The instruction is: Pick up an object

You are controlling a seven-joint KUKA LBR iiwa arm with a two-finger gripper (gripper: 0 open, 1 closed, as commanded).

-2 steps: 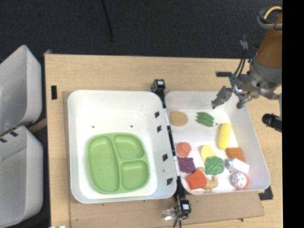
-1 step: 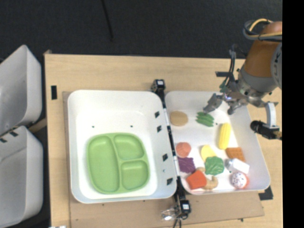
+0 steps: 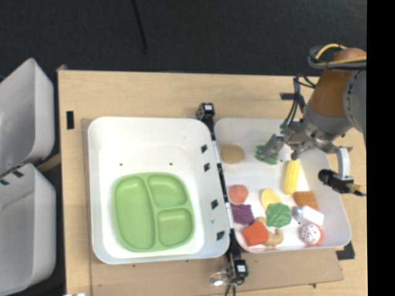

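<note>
1. Jaws [image 3: 290,148] are seen low over the back of the right bin [image 3: 247,127], just above the yellow corn piece [image 3: 292,176]; whether they are spread or clenched cannot be told, the tips being lost in the wrist's dark clutter.
2. Nothing is seen between them, so no pick is judged done; the grasp and the lift are still left.
3. Nearest candidates: a green-grey item [image 3: 268,153] touching or just beside the tips, and the corn piece right below. Which one is targeted cannot be told.
4. Right bin count, one of each as far as can be made out: tan round [image 3: 232,153], pink round [image 3: 238,193], pale yellow piece [image 3: 270,197], purple piece [image 3: 242,214], green leafy piece [image 3: 279,214], red block [image 3: 255,233], orange piece [image 3: 305,198], white-grey item [image 3: 308,215], speckled ball [image 3: 310,233], beige bit [image 3: 274,239] at the front rim. About twelve items with the two above.
5. Left bin [image 3: 105,134]: one green divided tray [image 3: 154,210], three compartments, nothing in them.
6. Two white bins are set side by side on the tabletop [image 3: 154,88].
</note>
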